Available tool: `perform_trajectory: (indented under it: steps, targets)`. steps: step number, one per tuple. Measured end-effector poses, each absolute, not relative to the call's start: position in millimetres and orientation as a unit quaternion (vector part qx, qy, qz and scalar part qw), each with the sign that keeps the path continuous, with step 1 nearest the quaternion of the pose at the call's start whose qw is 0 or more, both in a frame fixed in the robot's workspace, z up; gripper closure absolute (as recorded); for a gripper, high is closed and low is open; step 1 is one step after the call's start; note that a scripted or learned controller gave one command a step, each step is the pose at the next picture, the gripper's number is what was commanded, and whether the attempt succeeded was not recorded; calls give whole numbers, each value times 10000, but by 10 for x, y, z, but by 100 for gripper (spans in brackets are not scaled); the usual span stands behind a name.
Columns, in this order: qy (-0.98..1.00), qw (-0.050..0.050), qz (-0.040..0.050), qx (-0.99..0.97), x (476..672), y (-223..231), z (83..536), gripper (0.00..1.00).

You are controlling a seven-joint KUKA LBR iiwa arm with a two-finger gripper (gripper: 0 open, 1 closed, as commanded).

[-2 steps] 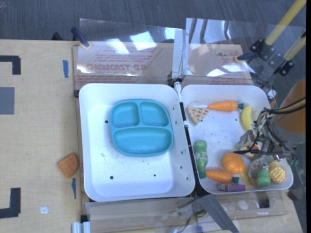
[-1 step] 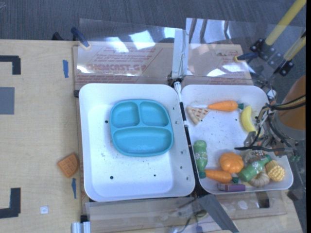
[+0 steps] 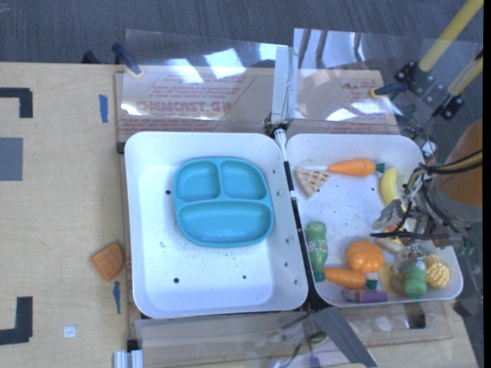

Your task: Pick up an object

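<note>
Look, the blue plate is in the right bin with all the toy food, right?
Not quite. The camera view shows the blue plate lying in the left bin, by itself. The toy food, like the carrot and banana, is in the right bin.

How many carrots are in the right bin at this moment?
2. One carrot lies near the far wall of the right bin, beside the waffle wedge. The other carrot lies near the front, below the orange. The gripper could hide more.
</note>
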State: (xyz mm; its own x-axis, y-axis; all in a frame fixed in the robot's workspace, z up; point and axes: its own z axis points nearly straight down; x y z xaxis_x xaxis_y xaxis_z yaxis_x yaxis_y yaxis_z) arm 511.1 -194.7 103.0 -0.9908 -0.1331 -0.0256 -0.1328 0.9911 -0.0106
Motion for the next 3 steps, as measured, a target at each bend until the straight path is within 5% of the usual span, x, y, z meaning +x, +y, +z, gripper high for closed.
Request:
perform_trajectory:
  steps: [1,2,3]
  targets:
    - [9990,62,-13,-452,5233,-2011,900,0]
    - [9988,143,-43,-467,5280,-2007,1034,100]
    - [9985,74,-3,544,5748,-1462,2328,100]
